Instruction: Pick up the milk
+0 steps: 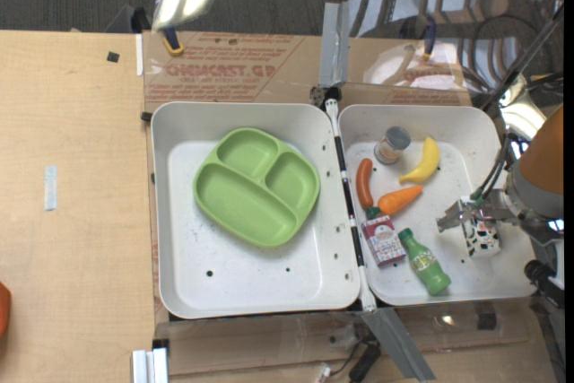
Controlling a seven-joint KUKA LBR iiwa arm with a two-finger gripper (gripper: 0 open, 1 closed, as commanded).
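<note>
Small white milk carton (pixel 485 236) with black cow patches, standing roughly upright at the right-hand side of the right bin (pixel 448 282), lower right of the frame. Directly beneath and against the gripper (pixel 473 220), whose metal parts overlap the carton's top and left side; carton apparently lodged at the fingertips, though whether truly clamped or merely touched, impossible to tell at this size, and the width of the opening likewise unclear. Above and right of that, the grey wrist with its orange band (pixel 545 159), entering from the right edge of the frame. Left of the carton, well apart: a green bottle (pixel 424 262) lying slanted toward the bin's lower edge, and a small red-and-white box (pixel 383 240) just beside it near the dividing wall. Higher in the same bin: an orange carrot (pixel 398 199), a red sausage (pixel 363 181) along the left wall, a yellow banana (pixel 423 161), and a small round tin (pixel 392 144) near the top. In the left bin (pixel 179 265), centre of the frame, a green divided plate (pixel 256 187), tilted diagonally. Behind both bins, brown printed cardboard (pixel 224 67); at far left, bare wooden benchtop (pixel 72 193).
</note>
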